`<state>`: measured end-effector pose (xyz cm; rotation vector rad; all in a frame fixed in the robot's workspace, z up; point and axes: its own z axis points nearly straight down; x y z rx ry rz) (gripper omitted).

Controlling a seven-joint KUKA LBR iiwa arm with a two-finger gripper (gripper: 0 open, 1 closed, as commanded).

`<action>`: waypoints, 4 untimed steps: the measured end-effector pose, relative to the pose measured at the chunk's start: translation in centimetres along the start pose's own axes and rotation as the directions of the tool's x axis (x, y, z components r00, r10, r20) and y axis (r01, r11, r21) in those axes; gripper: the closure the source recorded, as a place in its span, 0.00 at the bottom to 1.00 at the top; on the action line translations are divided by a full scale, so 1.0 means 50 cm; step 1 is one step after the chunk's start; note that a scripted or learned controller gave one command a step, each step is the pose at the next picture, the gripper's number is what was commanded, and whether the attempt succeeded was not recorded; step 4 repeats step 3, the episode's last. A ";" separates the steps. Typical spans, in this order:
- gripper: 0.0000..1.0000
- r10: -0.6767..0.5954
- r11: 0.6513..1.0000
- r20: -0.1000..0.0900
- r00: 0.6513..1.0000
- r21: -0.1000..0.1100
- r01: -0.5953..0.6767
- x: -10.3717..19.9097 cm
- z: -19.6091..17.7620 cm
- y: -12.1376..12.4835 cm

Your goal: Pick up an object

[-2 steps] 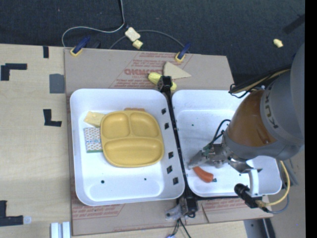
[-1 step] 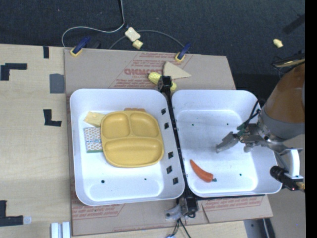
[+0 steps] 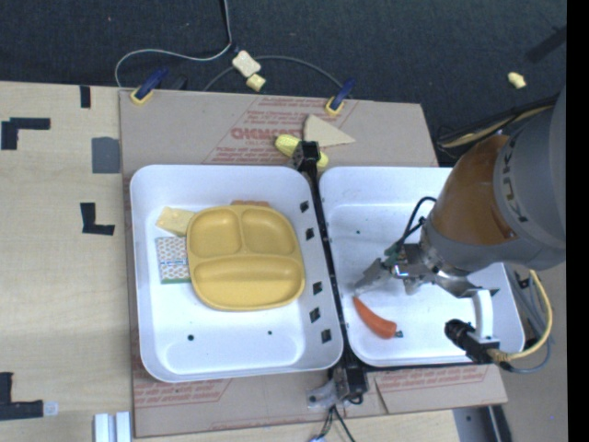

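Observation:
An orange-red carrot-shaped object [image 3: 375,318] lies in the right bin [image 3: 368,196], near its front left corner. My gripper [image 3: 386,282] hangs just above and behind it, low over the bin floor. It is open, with nothing between its fingers, and the left fingertip [image 3: 362,286] points toward the divider. The arm's orange band [image 3: 474,196] and grey body cover the right half of that bin.
The left bin [image 3: 221,348] holds a yellow divided plate [image 3: 247,256]. A pale yellow piece [image 3: 173,219] and a patterned card [image 3: 170,258] are tucked at the plate's left side. A black divider [image 3: 317,247] separates the bins. Cables and clips lie on the cardboard behind.

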<state>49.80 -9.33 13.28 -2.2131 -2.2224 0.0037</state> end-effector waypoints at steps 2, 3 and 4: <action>1.00 0.006 1.000 0.007 1.000 -0.011 -0.006 -0.006 0.072 -0.025; 1.00 -0.005 1.000 0.002 1.000 -0.020 0.005 0.079 -0.152 0.123; 1.00 -0.005 1.000 0.002 1.000 -0.020 0.005 0.079 -0.152 0.123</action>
